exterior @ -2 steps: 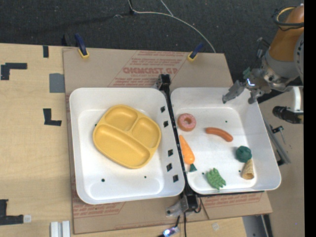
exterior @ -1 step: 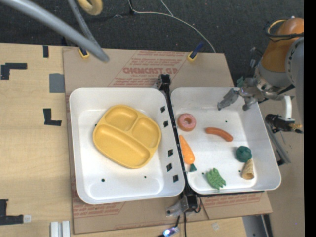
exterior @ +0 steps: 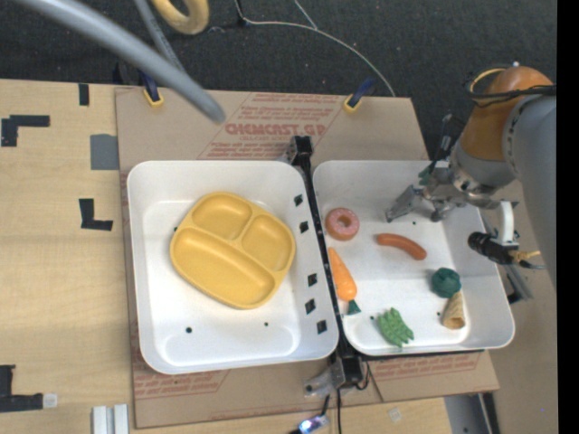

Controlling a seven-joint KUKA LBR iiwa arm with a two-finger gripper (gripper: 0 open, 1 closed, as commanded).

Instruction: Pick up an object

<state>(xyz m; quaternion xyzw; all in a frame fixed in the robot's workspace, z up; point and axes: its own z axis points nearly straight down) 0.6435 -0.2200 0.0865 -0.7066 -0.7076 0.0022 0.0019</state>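
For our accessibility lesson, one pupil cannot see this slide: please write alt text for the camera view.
A grey robot arm reaches from the right, its gripper over the right bin, which holds a pink donut, sausage, carrot, lettuce, a dark green piece and a cone. The left bin holds a yellow divided tray.

You have open floor in the right bin [exterior: 380,174] along its far wall and in its middle, between the sausage [exterior: 401,245] and the green leafy piece [exterior: 394,326]. The doughnut [exterior: 342,224] and carrot [exterior: 342,275] crowd the divider side; the dark green ball [exterior: 444,281] and cone [exterior: 453,311] block the near right corner. In the left bin [exterior: 145,269], the yellow tray [exterior: 233,248] fills the centre, leaving you only the margins.
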